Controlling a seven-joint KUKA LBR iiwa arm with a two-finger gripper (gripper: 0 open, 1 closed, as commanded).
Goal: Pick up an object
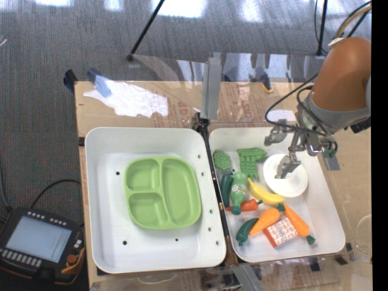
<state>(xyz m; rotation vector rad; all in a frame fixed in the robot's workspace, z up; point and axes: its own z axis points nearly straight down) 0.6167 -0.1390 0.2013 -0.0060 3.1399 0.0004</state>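
Red packet [280, 232] lies beside carrots; gripper [290, 162] hangs over white plate [295, 185].

Bright, even daylight overall. Strong light comes in from the top of the frame: blown-out window patches w/ no detail along the upper edge, streaky reflections on the grey floor [54, 47] below them. Clear panel at the back of the desk [254, 96] shows glare and faint reflections. Both white bins run near overexposed; left bin [103, 156] has soft shading along its inner walls, right bin [330, 223] similar. Shadows soft and short, e.g. under the green tray [162, 193]. Orange band of the arm [342, 71] carries a soft highlight. Sharpness moderate; small items slightly soft, low res, mild noise. No obvious edge distortion.
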